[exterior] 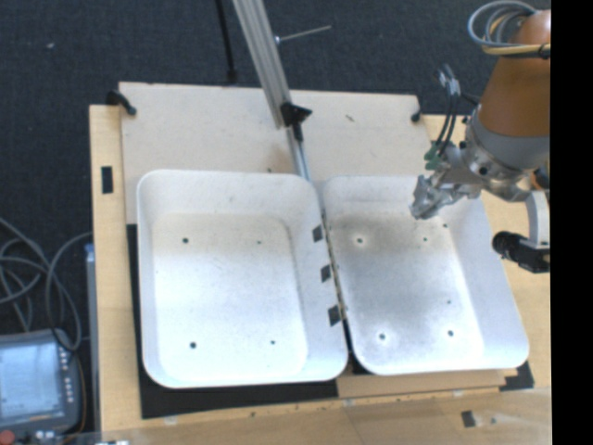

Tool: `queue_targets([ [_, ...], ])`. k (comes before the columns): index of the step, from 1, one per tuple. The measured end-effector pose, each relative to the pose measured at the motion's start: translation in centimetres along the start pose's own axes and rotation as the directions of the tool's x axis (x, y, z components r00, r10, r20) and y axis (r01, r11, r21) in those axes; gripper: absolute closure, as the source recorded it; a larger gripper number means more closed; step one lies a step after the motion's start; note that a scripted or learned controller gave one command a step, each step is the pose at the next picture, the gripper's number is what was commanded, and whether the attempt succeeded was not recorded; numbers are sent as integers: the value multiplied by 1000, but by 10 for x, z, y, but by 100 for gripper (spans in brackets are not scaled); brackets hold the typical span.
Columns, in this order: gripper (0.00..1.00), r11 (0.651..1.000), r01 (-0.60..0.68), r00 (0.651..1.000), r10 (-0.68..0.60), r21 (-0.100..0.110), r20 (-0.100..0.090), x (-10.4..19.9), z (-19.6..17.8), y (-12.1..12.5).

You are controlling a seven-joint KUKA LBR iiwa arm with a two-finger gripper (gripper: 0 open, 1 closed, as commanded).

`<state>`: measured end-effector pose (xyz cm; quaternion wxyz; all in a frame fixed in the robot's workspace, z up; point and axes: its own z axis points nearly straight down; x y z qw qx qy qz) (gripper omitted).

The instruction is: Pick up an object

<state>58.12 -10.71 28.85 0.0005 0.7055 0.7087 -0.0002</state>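
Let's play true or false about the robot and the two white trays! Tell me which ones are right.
1. The gripper is above the right tray. True.
2. The arm has a blue band. False: the band is orange.
3. A metal pole slants across the bench behind the trays. True.
4. The gripper is over the left tray. False: it is at the far end of the right tray.
5. The trays sit far apart. False: they lie side by side.
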Motion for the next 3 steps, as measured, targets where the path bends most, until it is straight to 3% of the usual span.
queue_targets([
  [2, 100, 1000, 1, 1000, -1, 2, -1, 113, 27, -3],
  [3, 100, 1000, 3, 1000, -3, 1, -2, 172, 33, -18],
])
